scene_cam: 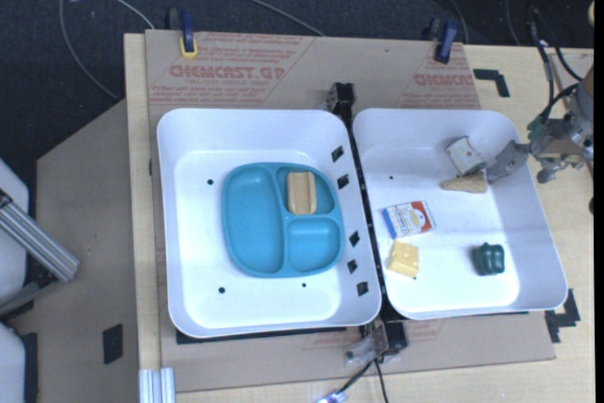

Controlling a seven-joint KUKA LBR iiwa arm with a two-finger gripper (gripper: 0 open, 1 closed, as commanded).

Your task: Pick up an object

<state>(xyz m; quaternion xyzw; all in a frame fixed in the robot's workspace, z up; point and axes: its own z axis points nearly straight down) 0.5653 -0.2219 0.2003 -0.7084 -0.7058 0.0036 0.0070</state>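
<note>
- Lying in the upper part of the right bin, a tan wedge-shaped piece rests flat on the white floor, just below a small grey block.
- Just to the right of these two, the gripper reaches in over the bin's right wall, its tip close beside the wedge. Nothing can be seen held in it, and whether it is spread or pressed together cannot be told from this angle.
- Behind it, the grey arm extends to the right edge of the view, with cables hanging near it.
- Lower in the same bin lie a red, white and blue packet, a yellow cheese-like block just below the packet, and a dark green object near the right wall, well apart from the others.
- The left bin holds a blue divided plate, with a tan bread-like piece in its upper right compartment.
- Both bins sit side by side on a brown board, held by blue clamps at its far edge.
</note>
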